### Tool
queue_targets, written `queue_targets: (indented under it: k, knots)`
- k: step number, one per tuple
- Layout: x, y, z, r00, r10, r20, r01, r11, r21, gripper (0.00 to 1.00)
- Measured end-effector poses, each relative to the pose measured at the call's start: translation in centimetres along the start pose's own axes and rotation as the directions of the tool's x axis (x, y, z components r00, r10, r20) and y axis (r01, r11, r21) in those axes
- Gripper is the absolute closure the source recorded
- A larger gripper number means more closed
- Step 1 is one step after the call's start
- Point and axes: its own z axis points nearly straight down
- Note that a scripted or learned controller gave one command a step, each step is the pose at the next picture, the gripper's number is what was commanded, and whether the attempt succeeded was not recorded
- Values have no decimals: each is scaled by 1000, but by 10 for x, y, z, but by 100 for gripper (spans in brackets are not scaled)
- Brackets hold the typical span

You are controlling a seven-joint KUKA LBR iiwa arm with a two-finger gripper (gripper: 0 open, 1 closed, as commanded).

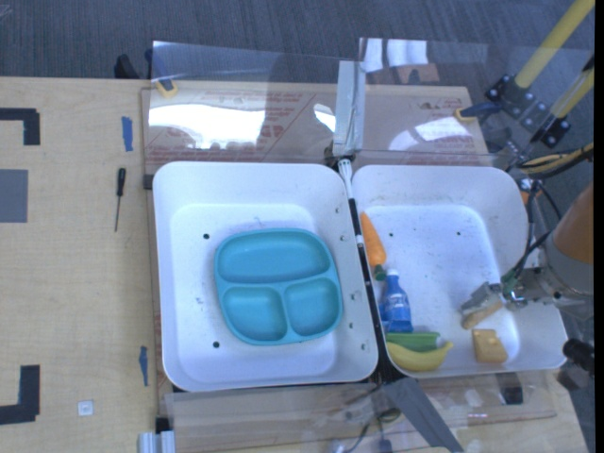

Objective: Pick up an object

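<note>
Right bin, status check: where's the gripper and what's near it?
Gripper low in right bin, nothing seen between its fingers. Tan block just below it. Banana, blue bottle, carrot along left wall.

Robotics lab: plywood bench (66, 281), clear acrylic guards (245, 102), carpet floor (283, 3).

Bright, even overhead light, no hard shadows. Strong glare on the clear panels (283, 111) across the upper middle of the frame, white streaks washing out the surface behind. White bins (179, 196) run near blown-out, with soft grey shading along their inner walls. Blue tray (278, 284) reads clean, faint sheen on top. Overall sharpness is soft and low-res; small items at lower right are slightly smeared. Right edge looks blurred.
</note>
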Motion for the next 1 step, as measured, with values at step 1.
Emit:
queue_targets:
  k: [1]
  knots:
    - [-5, 0, -8, 1000, 5, 12, -5, 1000, -3, 100]
